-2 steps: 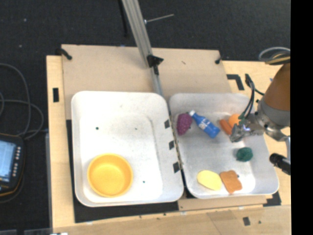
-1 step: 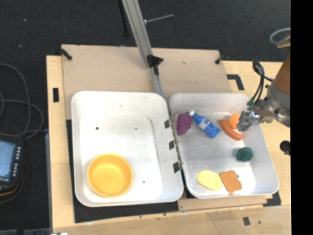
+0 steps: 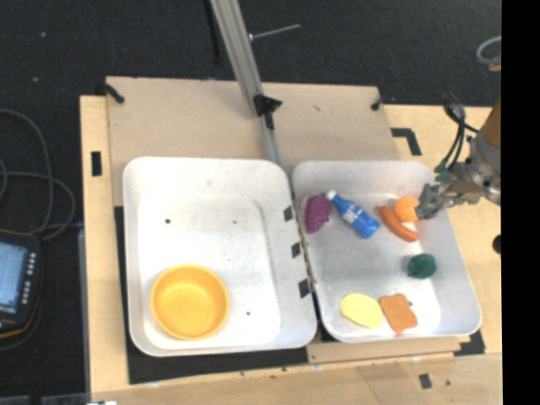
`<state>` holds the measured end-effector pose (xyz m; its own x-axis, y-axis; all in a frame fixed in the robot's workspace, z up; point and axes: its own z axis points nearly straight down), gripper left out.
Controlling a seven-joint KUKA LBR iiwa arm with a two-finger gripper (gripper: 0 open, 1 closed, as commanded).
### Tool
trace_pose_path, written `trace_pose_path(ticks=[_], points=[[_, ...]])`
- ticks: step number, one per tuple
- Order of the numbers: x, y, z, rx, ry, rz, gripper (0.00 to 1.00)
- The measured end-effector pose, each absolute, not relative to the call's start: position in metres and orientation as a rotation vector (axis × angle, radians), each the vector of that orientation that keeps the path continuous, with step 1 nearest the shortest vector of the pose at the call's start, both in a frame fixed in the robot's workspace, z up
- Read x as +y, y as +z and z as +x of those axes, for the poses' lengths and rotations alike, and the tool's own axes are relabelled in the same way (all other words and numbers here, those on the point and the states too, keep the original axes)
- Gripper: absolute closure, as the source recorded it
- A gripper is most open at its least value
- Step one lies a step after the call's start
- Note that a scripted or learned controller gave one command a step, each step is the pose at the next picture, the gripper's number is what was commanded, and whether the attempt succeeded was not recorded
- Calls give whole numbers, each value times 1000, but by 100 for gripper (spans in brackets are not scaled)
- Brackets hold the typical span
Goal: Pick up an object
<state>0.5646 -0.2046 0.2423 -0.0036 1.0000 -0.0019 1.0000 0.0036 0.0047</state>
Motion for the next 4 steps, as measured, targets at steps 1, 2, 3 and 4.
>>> trace_pose_path(ticks=[1,2,3,4], points=[[-161,237,567,2223,1,2217,100],[-111,248,574,2223,2,2217,100],[-66,240,589,2227,2,2214,100],[-8,233,592,2230,0,2214,100]])
